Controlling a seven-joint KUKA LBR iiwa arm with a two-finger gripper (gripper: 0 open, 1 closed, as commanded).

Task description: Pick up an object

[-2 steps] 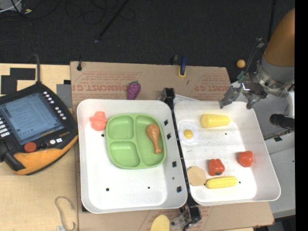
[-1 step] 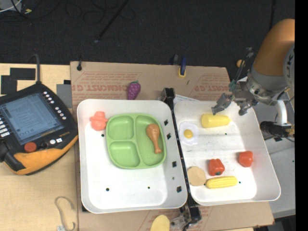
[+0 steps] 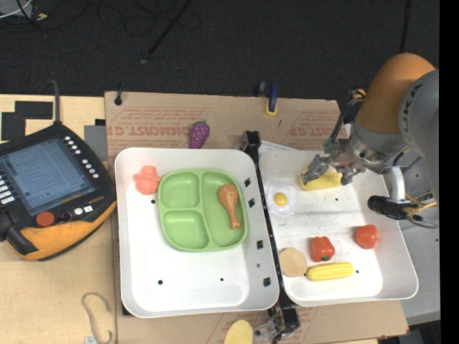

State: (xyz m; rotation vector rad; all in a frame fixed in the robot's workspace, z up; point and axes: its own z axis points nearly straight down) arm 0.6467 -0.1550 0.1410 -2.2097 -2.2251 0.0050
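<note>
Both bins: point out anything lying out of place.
Two toys lie outside the bins. A purple grape bunch sits on the cardboard behind the left bin, and a yellow piece rests at the bench's front edge below the divider. Everything else lies inside the bins, including the drumstick on the green tray.

Teach pendant (image 3: 50,185) with screen and orange underside, resting on the surface left of the bins. Cardboard sheet (image 3: 222,124) beneath both bins, printed lettering upside down. Purple grape toy (image 3: 199,134) on the cardboard behind the left bin. Blue-and-yellow clamp (image 3: 271,97) at the cardboard's far edge. Metal hook (image 3: 97,314) near the lower left.
</note>
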